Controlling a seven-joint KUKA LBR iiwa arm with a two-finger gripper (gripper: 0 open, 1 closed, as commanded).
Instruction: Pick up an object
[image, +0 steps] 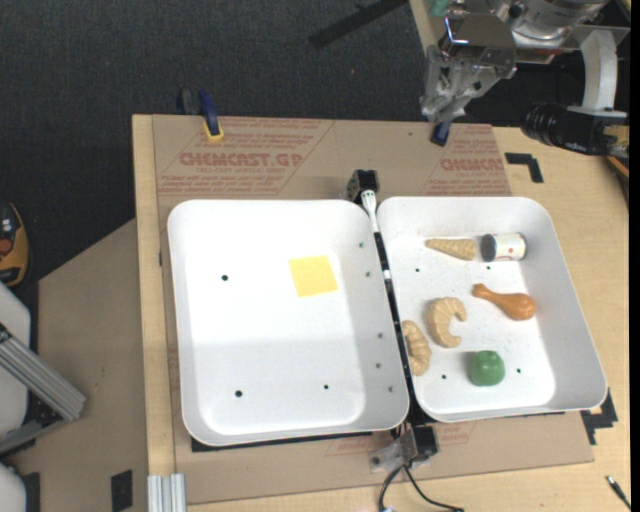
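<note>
My gripper (445, 100) hangs high above the bench, beyond the far edge of the right bin (560, 300), with nothing between its fingers. In the right bin lie a pale cone (450, 247), a small white cylinder with a dark end (503, 247), an orange drumstick (506, 301), a tan croissant (446, 320), a second tan pastry (415, 346) by the left wall, and a green ball (487, 368). The left bin (200, 300) holds a flat yellow square (313, 276).
The two bins sit side by side on a brown board (300, 150), joined by a black clamp (362, 184) at the far middle. A blue and yellow clamp (210, 117) holds the board's far left edge. Grey rails (40, 385) stand at the left.
</note>
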